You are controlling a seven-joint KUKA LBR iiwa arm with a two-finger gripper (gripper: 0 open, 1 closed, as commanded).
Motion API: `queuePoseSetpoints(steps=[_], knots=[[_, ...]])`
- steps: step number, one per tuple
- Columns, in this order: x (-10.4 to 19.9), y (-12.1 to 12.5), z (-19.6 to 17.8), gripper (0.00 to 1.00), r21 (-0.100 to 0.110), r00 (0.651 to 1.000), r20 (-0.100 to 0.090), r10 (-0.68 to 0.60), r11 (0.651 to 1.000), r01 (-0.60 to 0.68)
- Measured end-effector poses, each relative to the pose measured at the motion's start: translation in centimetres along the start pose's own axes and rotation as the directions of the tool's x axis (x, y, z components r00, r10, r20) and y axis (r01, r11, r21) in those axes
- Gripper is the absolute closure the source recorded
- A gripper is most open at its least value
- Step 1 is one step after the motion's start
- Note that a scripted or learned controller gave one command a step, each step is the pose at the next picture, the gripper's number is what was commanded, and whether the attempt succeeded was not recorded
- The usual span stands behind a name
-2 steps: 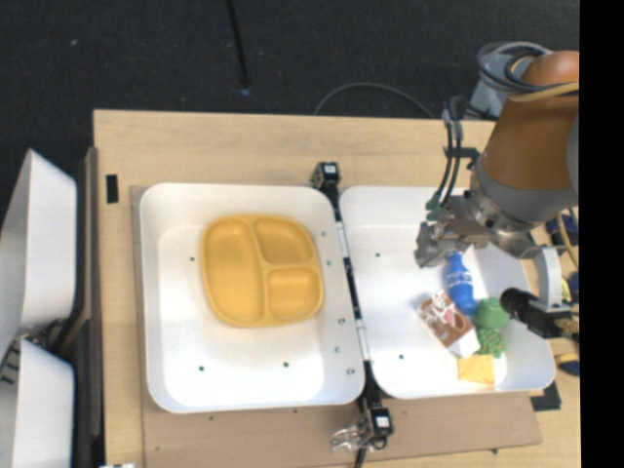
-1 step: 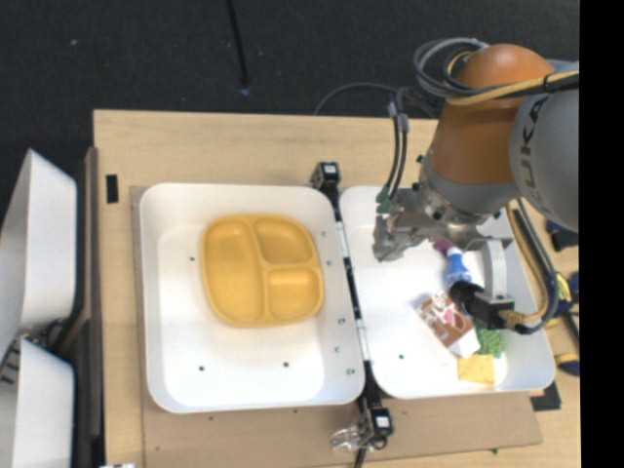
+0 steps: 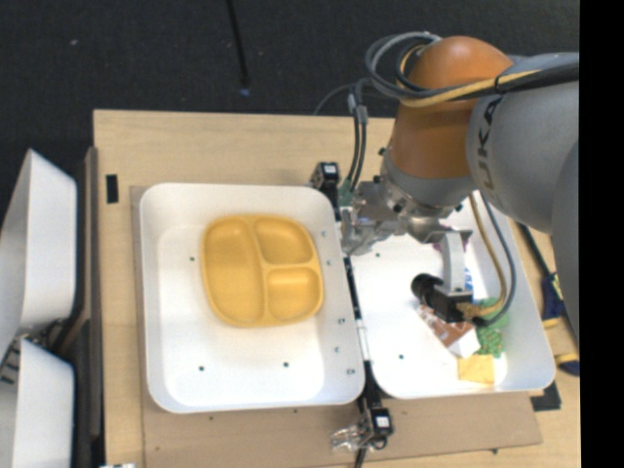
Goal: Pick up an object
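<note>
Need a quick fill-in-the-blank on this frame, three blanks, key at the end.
1. The yellow plate lies in the white bin on the view's ____ side.
2. The plate is divided into ____ compartments.
3. The arm hangs over the other white bin, on the view's ____ side.
Missing words: left; three; right.

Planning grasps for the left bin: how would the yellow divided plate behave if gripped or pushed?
The yellow plate looks like moulded plastic, so probably stiff and light. It lies flat in the left bin, so it should slide rather than roll. Its smooth rim may slip.
</note>
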State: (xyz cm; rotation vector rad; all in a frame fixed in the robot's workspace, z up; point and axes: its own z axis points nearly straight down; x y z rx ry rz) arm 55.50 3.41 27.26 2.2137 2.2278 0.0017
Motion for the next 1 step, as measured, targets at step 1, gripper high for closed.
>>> queuePoseSetpoints(steps=[1], knots=[[4.24, 0.66, 0.48, 1.00, 0.000, 1.000, 0.000, 0.000, 1.000, 0.000]])
